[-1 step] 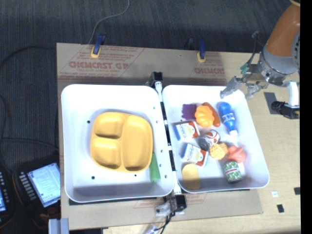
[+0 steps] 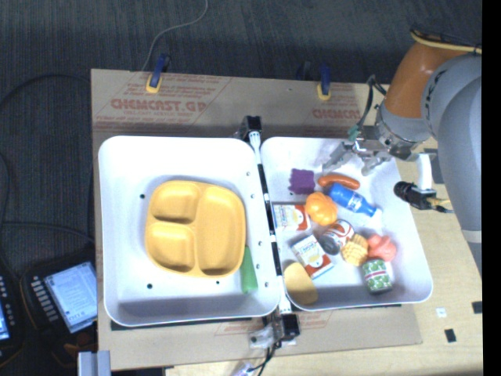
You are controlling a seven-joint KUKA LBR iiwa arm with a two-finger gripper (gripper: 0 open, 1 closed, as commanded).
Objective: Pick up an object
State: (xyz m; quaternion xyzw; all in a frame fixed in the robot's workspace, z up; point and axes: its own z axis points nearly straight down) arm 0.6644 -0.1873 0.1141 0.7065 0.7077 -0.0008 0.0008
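Toys fill the right white plastic bin (image 2: 407,288) on the table (image 2: 454,327), and any one of them could be the thing to pick up. The claw (image 2: 356,153) hangs over the far edge of that bin, near its far right corner. Its thin metal fingers look spread apart with nothing between them. Closest to it lie a small purple block (image 2: 300,181), an orange-red toy hot dog (image 2: 340,182) and a blue plastic bottle with a white cap (image 2: 353,200). These three sit near the far side of the bin, and the hot dog and the bottle lie close together. They all look light and hard, like hollow plastic play food. The purple block looks like the easiest one, since it stands a little apart and has flat sides to pinch. The bottle is round and smooth, so it may roll or slip; it would be best to pinch it across its middle. Toward the near edge the toys are packed tight, like the yellow toy corn (image 2: 355,249) and the green and red can (image 2: 377,275). The left white bin (image 2: 117,288) holds a yellow plastic lunch tray (image 2: 196,227).
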